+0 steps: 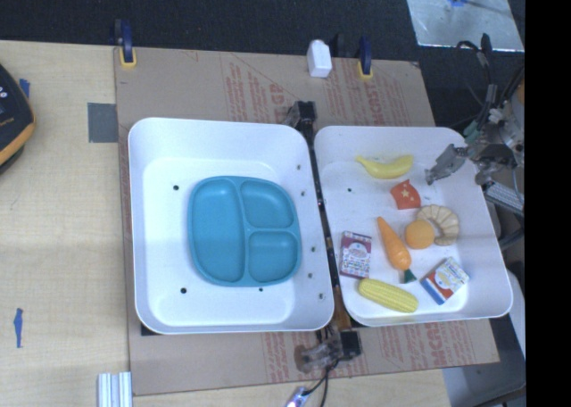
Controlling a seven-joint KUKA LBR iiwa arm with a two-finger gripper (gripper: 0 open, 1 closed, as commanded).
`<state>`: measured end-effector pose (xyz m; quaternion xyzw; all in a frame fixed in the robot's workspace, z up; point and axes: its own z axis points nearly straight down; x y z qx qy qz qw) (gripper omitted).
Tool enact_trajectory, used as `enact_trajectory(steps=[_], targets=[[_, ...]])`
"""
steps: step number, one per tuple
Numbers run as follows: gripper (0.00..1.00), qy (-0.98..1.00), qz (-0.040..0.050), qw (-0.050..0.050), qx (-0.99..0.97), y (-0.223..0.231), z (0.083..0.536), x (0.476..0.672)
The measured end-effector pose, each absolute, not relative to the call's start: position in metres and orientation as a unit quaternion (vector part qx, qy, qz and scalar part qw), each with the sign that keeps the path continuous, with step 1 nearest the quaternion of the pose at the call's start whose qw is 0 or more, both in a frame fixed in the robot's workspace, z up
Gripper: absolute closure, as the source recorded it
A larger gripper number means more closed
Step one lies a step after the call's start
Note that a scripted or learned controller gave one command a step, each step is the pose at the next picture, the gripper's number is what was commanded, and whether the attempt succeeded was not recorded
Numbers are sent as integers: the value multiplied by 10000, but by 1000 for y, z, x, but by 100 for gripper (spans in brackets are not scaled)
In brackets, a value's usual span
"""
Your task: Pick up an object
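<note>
Your gripper (443,167) hangs at the right bin's (352,307) 2 o'clock edge, jaws' state unclear, the banana (385,165) at its 9 o'clock.

- Arm (500,142) cut off at the right side; only its end part shows over the right bin's (335,218) far right corner.
- Gripper (443,167): finger state too small and blurred to tell.
- Dark device with orange trim (12,120) cut by the left edge.
- Small carton (355,255) near the right bin's left wall: print unreadable.
- Carrot (393,244) overlaps a small dark green piece, unidentifiable.
</note>
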<state>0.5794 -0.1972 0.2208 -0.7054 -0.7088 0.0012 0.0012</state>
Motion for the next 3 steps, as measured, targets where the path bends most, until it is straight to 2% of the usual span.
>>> enact_trajectory(steps=[1,2,3], targets=[[0,-7092,18,18,-7050,-174,91,611],[0,-7089,16,17,-7053,-130,92,548],[100,-7098,26,19,-7044,-131,102,548]])
